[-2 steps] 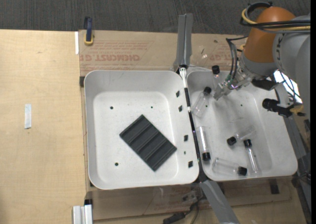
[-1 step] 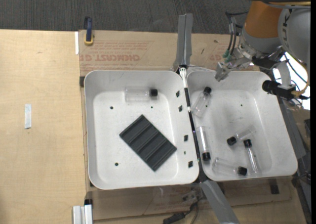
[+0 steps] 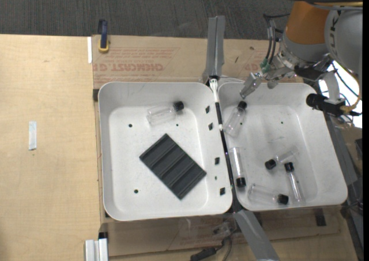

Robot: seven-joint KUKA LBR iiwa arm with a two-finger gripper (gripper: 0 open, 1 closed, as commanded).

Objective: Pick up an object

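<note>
Vials: clear tubes, black caps; you count one in left bin (image 3: 109,139), five in right bin (image 3: 323,139).
Jaws (image 3: 253,84): grip state, cannot tell.

You can't see all of the arm (image 3: 323,6); its top and right side run off the picture. The gripper (image 3: 252,84) is small and fuzzy, so you can't tell how it is set. The clear tubes (image 3: 291,180) in the right bin (image 3: 323,196) blend into the white floor, and their edges are hard to find. The tube (image 3: 163,113) in the left bin (image 3: 115,196) is faint too.
</note>
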